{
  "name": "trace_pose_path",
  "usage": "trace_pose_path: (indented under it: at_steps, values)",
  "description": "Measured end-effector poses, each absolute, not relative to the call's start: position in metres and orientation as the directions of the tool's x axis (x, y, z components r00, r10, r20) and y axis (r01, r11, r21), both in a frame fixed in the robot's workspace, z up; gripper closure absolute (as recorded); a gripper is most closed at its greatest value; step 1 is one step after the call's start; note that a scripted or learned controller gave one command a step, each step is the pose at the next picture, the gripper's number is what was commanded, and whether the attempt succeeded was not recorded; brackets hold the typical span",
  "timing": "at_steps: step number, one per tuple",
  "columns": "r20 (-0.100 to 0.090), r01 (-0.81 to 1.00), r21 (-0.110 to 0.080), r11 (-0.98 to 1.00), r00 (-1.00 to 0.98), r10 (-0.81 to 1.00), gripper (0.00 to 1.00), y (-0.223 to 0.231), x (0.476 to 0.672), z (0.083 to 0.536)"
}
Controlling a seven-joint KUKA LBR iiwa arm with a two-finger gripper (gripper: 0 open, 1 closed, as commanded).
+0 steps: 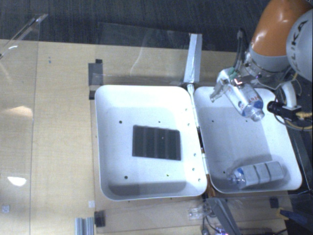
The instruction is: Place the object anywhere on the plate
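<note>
From above, we see the end effector (234, 84) over the far end of the right bin (215, 131), its fingers closed on a clear plastic bottle (246, 103) that slants down and to the right from them, lifted off the bin floor. Well below the end effector, a second bottle (257, 174) lies on its side at that bin's near edge. To its lower left, the dark ribbed plate (156, 142) sits in the middle of the left bin (110, 131) on the desk (54, 131).

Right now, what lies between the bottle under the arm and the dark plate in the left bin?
In the camera view, bare white bin floor and the two bins' adjoining rims separate the bottle from the plate.
</note>
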State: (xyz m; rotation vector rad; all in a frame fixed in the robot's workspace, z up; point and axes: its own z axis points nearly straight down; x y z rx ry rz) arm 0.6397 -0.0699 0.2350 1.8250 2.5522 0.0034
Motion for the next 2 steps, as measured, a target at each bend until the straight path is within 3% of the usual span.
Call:
trace_pose_path:
  at_steps: [1, 2]
  values:
    - [-0.002, 0.946, 0.004, 0.323, -0.323, 0.946, 0.0, -0.07, 0.64, 0.235]
    - [-0.002, 0.939, 0.005, 0.343, -0.343, 0.939, 0.0, -0.049, 0.635, 0.254]
